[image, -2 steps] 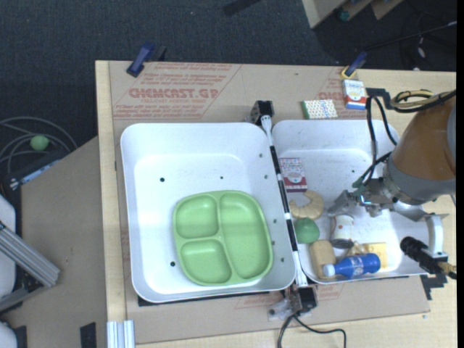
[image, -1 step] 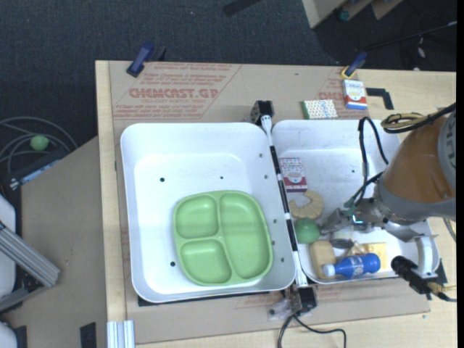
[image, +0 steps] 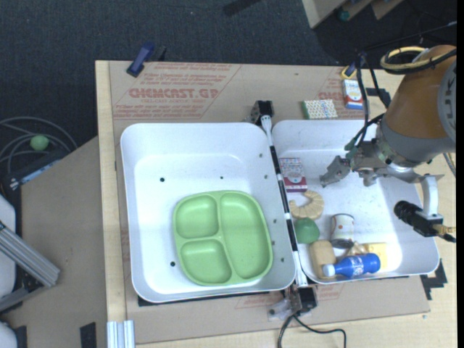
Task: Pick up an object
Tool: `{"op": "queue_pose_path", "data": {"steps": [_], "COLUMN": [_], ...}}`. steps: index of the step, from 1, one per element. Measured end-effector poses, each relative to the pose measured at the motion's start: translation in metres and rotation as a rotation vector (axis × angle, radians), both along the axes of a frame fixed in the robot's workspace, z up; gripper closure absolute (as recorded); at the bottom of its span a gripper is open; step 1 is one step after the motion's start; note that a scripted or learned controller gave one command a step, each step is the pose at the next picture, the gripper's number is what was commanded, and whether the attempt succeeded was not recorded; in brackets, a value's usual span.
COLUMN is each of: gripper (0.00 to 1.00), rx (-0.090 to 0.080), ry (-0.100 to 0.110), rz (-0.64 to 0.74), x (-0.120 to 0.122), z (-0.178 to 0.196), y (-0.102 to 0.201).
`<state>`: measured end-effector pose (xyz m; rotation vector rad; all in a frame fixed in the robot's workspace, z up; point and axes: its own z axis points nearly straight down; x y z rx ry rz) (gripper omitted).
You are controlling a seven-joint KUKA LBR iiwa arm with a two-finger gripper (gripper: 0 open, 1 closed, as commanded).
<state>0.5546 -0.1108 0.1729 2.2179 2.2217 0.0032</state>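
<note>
Reaching in from the right of the camera view, the grey arm (image: 424, 104) with its orange band hangs over the right bin (image: 406, 263), and its gripper (image: 335, 172) sits low above the bin's bare upper floor. The gripper's tips point left toward the divider; whether it is open or closed cannot be told from this angle, and nothing is visibly held.

The objects crowd the right bin's left and lower parts. A small red-and-white carton (image: 292, 174) lies against the divider, near the gripper but apart from it. Below it rests a tan curved piece (image: 309, 206), then a green ball (image: 307, 230). A small white cup (image: 342, 227) stands just right of the ball. Along the bottom edge lie a tan block (image: 322, 253) and a blue bottle (image: 355, 265) on its side, touching each other.

The left bin (image: 145, 165) holds a green divided plate (image: 220, 237) with three compartments, set toward its lower right.

Both bins rest on a cardboard sheet (image: 174, 85) with red lettering.
</note>
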Motion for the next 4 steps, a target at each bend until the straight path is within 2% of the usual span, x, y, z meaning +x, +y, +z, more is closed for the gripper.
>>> {"op": "queue_pose_path", "data": {"steps": [1,2,3,4], "gripper": [0.0,0.0,1.0,1.0], "rx": [0.0,0.001,0.0,0.001], "ry": [0.005,0.004,0.002,0.002], "rz": [-0.003,-0.002,-0.003,0.0], "x": [-0.076,-0.076,-0.075,-0.039], "z": [-0.034,-0.089,-0.078,0.012], "y": [-0.02,-0.021,-0.021,0.037]}}
